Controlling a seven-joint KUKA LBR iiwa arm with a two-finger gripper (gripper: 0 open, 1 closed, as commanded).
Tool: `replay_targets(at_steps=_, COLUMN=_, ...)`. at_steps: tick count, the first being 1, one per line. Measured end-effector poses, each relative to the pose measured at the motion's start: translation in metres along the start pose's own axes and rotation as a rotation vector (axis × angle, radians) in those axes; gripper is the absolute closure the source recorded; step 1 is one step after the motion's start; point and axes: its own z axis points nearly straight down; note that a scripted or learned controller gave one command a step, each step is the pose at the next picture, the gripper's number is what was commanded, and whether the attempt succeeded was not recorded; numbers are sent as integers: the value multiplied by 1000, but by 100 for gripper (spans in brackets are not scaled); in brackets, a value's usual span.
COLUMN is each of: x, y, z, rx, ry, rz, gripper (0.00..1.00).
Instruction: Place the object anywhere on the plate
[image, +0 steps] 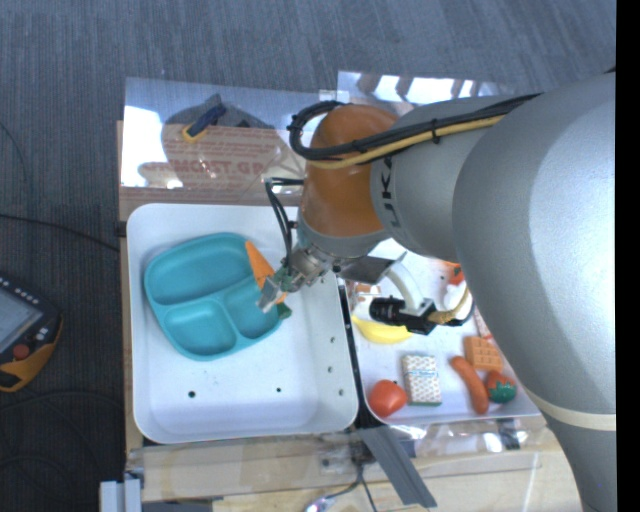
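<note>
A teal divided plate (200, 295) lies in the left white bin (240, 405). My gripper (276, 288) hangs over the plate's right rim. A toy carrot (258, 262) sits between its fingers, with the orange body pointing up-left over the plate and the green top sticking out below by the rim. The gripper is shut on the carrot, and its fingers hide the carrot's middle.
The right bin (440, 420) holds a banana (382, 332), a red tomato (388, 398), a small patterned box (422, 380), an orange sausage-like toy (470, 385), a waffle piece (483, 352) and a green bit (501, 393). The grey arm covers the upper right.
</note>
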Motion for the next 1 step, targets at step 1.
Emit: replay_targets(at_steps=1, x=0, y=0, z=0, rx=-1, ry=0, rz=0, gripper=0)
